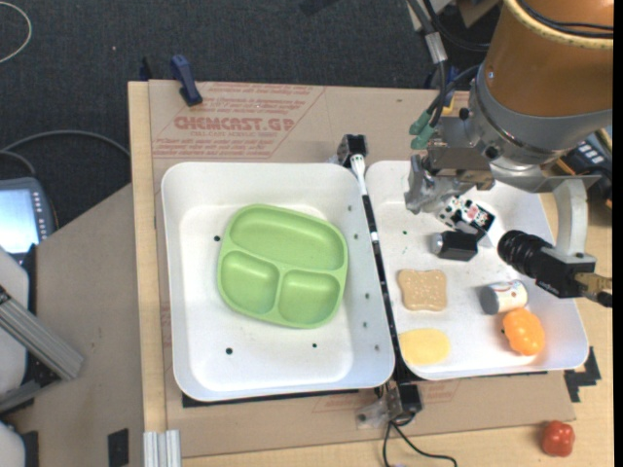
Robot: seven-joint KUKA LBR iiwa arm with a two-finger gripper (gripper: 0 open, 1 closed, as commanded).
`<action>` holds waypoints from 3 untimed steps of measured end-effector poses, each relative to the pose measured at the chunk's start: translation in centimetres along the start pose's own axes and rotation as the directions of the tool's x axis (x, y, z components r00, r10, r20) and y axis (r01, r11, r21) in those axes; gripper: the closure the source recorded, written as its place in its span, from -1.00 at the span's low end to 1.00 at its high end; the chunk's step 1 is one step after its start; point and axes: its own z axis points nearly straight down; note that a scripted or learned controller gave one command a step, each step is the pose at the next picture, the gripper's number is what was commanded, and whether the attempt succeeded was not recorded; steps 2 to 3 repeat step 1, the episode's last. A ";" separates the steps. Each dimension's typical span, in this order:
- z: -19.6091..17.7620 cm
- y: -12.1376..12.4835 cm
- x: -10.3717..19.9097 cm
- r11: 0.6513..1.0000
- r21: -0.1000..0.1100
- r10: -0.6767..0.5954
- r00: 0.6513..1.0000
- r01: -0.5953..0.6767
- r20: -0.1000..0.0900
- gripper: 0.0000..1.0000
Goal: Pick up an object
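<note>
The gripper (421, 195) hangs over the far left part of the right bin (474, 346), close to the rim shared with the left bin (193, 290). From this angle it cannot be told whether it is released or clenched. The loose things lie in the right bin. A small black-and-white piece (468, 215) sits just right of the gripper, and a black block (456, 245) lies just nearer than that. A slice of toast (422, 289) lies nearer still, with a yellow disc (425, 346) at the near edge. Toward the right, a small can (502, 296) rests on its side, just beside an orange fruit (524, 332). A green plate (283, 265) with three compartments lies in the middle of the left bin.
</note>
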 end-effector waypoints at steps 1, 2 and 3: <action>-1.0 0.1 0.0 1.000 -0.003 -0.001 1.000 0.001 0.000 1.00; -1.0 0.1 0.0 1.000 -0.003 -0.001 1.000 0.001 0.000 1.00; -1.0 0.1 0.0 1.000 -0.003 -0.001 1.000 0.001 0.000 1.00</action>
